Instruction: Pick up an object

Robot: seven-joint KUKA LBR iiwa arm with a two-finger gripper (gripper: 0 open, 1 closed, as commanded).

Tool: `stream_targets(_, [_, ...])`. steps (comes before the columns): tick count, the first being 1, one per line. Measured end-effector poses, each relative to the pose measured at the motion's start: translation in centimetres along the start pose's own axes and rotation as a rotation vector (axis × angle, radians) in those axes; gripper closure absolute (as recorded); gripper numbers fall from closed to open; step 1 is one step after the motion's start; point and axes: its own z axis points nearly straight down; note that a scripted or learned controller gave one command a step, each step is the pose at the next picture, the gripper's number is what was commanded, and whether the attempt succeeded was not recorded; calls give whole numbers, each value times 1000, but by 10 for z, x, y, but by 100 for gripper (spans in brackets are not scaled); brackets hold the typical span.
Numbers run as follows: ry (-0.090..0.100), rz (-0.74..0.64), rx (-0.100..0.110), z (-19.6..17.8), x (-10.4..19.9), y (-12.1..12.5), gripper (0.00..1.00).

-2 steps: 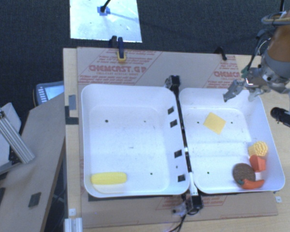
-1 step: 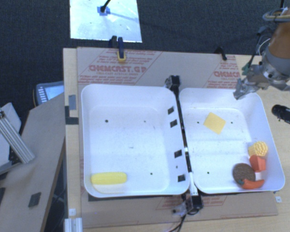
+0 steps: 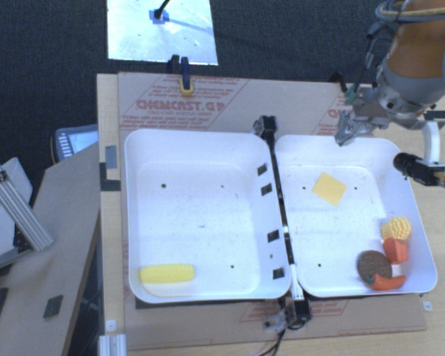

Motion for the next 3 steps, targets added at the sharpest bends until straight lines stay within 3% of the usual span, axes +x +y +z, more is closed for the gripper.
stream_targets(1, [0, 0, -7, -117, 62, -49, 100])
stream_targets(2, [-2, 12, 22, 95, 46, -67, 100])
stream_targets(3, [0, 1, -3, 16, 109, -42, 100])
